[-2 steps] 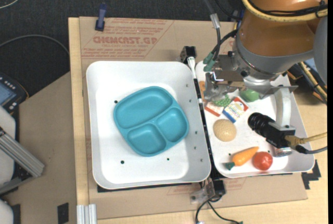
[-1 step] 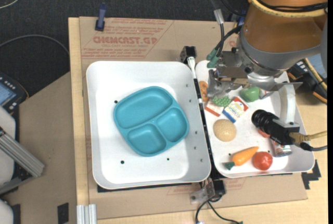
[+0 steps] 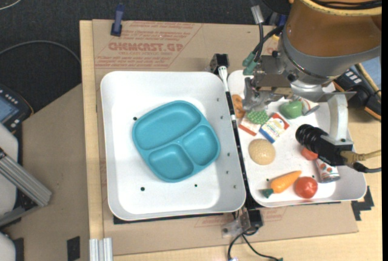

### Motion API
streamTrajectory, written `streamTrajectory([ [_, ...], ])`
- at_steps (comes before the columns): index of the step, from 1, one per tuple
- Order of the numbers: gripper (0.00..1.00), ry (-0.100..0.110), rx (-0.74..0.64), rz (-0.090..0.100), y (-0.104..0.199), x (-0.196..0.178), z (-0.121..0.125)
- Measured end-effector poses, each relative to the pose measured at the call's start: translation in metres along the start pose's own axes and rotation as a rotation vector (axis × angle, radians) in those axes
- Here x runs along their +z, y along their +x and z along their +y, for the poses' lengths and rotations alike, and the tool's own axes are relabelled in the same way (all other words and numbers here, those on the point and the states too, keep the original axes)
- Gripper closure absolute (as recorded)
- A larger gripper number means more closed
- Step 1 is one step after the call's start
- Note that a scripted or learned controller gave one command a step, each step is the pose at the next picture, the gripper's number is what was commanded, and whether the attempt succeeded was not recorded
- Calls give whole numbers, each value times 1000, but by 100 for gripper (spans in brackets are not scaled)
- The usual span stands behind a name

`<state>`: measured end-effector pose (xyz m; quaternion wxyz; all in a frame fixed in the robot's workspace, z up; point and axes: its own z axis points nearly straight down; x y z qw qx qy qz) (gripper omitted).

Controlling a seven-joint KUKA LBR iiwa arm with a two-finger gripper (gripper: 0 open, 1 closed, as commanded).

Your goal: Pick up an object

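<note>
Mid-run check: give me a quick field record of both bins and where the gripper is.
left bin: holds blue divided plate
right bin: toy food, including carrot, tomato, tan round piece, green piece
gripper: low over far left part of right bin, above the pile
grasp: nothing visibly between the fingers
arm: covers the bin's far right corner

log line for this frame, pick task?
phase: reach | gripper: low over right bin, far left corner | grasp: unconfirmed | near: green block | left bin: blue tray
</note>
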<state>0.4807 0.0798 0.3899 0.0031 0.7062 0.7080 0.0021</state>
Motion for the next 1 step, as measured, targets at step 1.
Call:
streamTrajectory([
  [1,100,-2,-1,-1,0,-10,1],
])
